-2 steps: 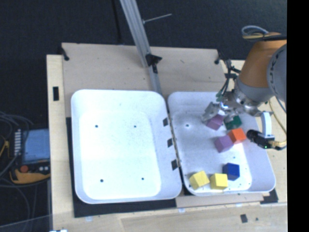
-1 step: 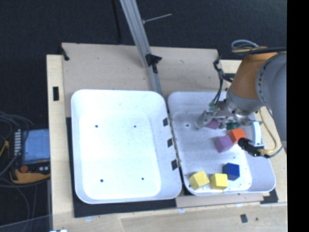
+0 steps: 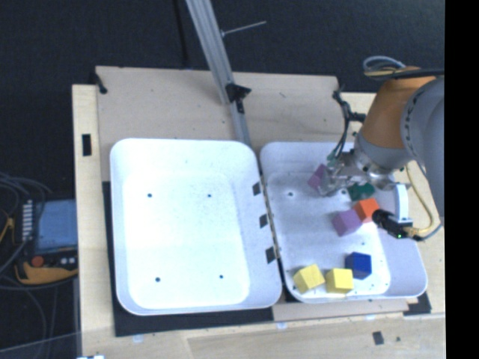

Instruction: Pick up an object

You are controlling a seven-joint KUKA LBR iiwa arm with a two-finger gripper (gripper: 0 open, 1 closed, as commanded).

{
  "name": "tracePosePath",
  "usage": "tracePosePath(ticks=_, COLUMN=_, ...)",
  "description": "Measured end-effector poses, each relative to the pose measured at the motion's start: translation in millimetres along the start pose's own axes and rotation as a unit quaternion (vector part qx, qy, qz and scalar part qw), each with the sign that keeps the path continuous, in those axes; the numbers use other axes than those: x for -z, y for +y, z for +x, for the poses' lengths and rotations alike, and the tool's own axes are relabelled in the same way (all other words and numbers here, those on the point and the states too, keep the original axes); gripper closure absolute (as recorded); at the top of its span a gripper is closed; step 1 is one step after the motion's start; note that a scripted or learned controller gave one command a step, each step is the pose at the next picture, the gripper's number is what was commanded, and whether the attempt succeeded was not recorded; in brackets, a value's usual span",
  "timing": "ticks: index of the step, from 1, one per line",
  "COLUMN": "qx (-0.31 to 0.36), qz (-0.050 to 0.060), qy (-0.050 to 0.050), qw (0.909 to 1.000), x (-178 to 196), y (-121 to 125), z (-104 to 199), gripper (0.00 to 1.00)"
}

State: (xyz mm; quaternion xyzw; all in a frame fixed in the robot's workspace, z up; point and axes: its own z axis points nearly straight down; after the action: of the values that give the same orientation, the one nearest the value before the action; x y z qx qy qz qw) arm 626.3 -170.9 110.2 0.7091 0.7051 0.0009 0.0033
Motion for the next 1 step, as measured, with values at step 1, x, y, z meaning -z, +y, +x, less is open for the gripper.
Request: tracePosePath(ticks=1, qx=0.003, qz=-0.001, qy=0.0, qw=1.0, x=62.8, y=8.0, z=-5.2, gripper=1.0)
